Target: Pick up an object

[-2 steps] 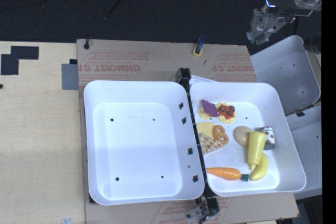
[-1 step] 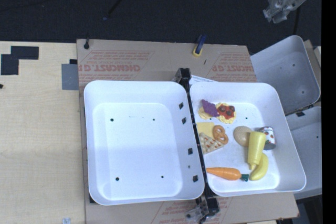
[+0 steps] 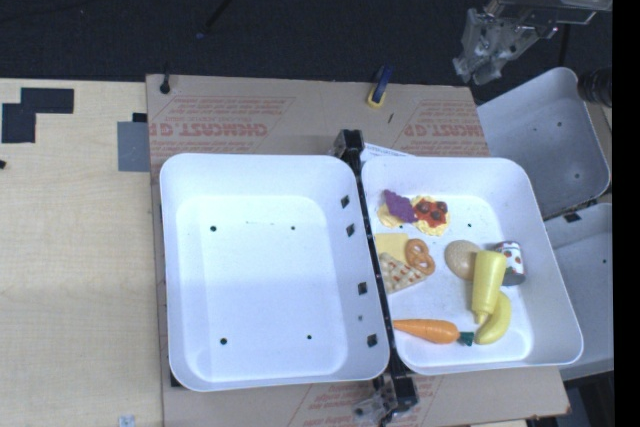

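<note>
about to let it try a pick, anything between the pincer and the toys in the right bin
Nothing visible stands in the way. The pincer hangs above the bench beyond the far right corner of the right bin, with open space between it and the toys. The carrot, banana and yellow bottle lie uncovered.

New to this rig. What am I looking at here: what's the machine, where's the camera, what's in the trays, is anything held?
One fixed camera looks down at a slant on a bench. The metal part at top right is the robot arm's two-finger gripper, hanging above the bench, beyond the bins; nothing shows between its fingers. Two shallow white bins sit side by side. The right bin holds toy food: an orange carrot, a yellow banana, a yellow bottle, a tan potato, a purple grape bunch and a small pizza slice. The left bin is beside it.
</note>
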{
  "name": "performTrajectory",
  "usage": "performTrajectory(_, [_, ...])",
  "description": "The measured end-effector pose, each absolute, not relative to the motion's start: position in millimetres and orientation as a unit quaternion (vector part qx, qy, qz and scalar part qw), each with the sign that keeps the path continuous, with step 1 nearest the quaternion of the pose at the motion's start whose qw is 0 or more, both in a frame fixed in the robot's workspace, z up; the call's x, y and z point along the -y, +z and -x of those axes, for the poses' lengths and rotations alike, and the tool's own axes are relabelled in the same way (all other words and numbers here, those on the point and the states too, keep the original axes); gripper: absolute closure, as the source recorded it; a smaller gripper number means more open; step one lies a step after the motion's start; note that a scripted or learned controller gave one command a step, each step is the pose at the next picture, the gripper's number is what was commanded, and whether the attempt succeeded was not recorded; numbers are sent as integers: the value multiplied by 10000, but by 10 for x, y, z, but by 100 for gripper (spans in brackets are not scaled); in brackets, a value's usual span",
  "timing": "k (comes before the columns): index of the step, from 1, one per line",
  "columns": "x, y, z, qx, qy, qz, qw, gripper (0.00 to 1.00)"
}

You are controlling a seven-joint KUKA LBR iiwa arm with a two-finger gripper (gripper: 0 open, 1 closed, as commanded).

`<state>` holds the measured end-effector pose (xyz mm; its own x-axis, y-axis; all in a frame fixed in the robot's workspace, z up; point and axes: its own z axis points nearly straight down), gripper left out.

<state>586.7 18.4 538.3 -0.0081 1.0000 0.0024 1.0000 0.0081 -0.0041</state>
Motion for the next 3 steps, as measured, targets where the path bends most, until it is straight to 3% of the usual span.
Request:
performTrajectory(1, [-1702,5362,-5911,7132,6,7009,25,100])
performTrajectory(2, [-2487,5375,-5279,7113,20,7028,24,100])
performTrajectory(3, [-1962,5367,-5787,7059,19,7083,-1,100])
